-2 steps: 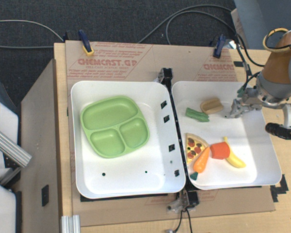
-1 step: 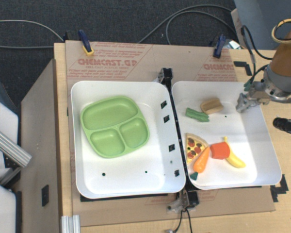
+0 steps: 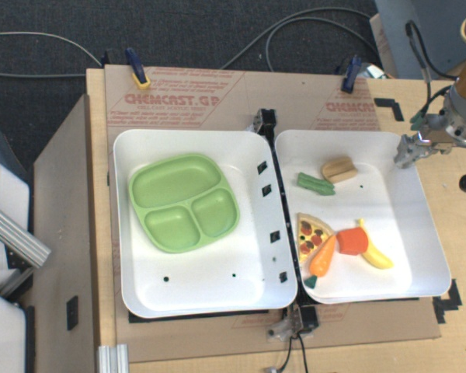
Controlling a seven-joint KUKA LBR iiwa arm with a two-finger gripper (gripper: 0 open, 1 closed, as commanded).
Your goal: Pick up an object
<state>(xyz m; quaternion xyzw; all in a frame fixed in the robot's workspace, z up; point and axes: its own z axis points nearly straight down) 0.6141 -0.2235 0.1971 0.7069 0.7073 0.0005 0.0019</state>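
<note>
Up at the right bin's (image 3: 427, 208) far right corner hangs the gripper (image 3: 408, 152); its opening cannot be told. Inside lie a tan bread chunk (image 3: 338, 169), green pod (image 3: 316, 183), glossy carrot (image 3: 322, 256), and banana (image 3: 375, 255).

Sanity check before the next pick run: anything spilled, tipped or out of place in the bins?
Nothing stands out. The green divided plate lies flat in the left bin; the toy foods sit inside the right bin, none over a rim.
</note>
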